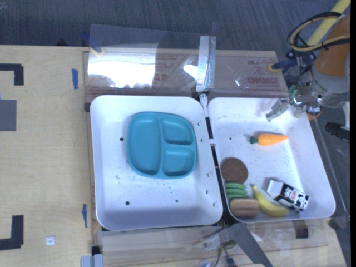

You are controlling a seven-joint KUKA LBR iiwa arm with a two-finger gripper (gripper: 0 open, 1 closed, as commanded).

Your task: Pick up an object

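Food sits along the near edge of the right bin (317, 149). A bun (243, 207) lies there with green beans (236, 190) just behind it, touching. A banana (268, 203) lies beside the bun. A small black and white carton (288, 195) rests next to the banana. A brown round cookie (234, 170) sits a bit farther back. A carrot (269, 139) lies alone near the middle of the bin. The left bin (105, 166) holds a blue tray (162, 144) with three parts. At the far right corner, the gripper (276, 112) hangs over the right bin, well apart from the carrot. I cannot tell how it is set. It holds nothing.
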